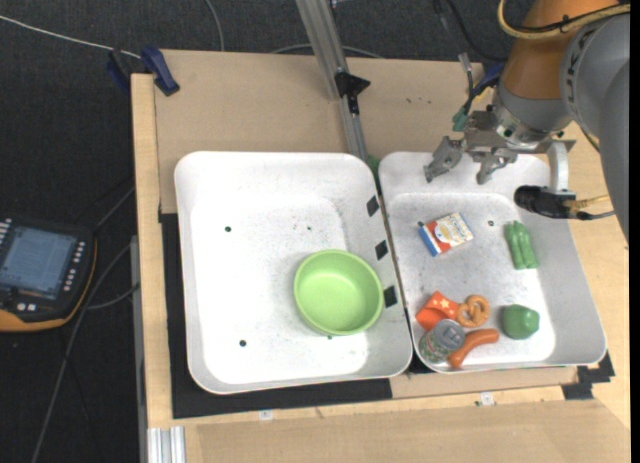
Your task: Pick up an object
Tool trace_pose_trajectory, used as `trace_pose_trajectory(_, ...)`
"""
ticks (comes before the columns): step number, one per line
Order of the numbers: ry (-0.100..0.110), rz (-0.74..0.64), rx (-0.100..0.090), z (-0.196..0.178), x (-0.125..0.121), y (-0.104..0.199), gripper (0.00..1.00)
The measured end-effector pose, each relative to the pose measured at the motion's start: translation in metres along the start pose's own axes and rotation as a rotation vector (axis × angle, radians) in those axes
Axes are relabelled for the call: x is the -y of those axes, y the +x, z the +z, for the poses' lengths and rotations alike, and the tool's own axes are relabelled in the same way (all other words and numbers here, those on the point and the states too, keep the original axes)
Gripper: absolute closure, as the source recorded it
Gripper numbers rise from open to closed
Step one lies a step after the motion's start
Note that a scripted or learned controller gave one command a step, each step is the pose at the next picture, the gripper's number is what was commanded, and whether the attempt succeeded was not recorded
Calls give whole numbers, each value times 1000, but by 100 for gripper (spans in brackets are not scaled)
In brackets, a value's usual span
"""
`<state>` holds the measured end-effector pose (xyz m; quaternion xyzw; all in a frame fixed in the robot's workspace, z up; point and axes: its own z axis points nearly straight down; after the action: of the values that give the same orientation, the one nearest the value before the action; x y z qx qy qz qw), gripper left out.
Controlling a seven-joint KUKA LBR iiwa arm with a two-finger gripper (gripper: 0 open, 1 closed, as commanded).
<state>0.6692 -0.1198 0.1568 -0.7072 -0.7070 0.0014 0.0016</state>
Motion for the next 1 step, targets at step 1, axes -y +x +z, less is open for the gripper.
trace_pose_trajectory(1,-1,-1,0,49,-1,10,0)
